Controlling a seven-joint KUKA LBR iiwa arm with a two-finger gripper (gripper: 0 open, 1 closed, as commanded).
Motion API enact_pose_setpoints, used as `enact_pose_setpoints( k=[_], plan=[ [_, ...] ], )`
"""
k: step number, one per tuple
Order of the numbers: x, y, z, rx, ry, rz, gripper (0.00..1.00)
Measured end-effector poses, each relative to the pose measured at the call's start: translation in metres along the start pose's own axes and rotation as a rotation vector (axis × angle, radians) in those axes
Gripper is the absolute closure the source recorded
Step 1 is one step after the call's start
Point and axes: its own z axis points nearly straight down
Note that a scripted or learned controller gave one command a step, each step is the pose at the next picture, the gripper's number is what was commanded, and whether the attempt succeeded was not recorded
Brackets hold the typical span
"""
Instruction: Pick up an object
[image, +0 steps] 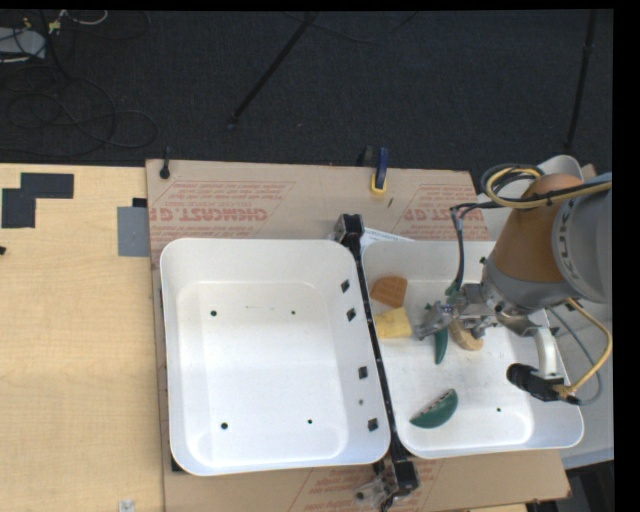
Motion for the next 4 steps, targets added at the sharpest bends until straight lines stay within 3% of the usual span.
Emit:
enact_pose_setpoints(
  k=[1,2,3,4],
  plan=[
    [0.020,0.051,-0.002,-0.012,-0.008,-0.004,0.00],
    [-0.006,-0.022,0.000,0.001,-0.001,0.003,0.00],
    [0.038,0.055,-0.003,-0.014,-0.010,-0.005,0.00],
    [0.024,0.028,0.000,-0.003,-0.001,-0.001,0.00]
  ],
)
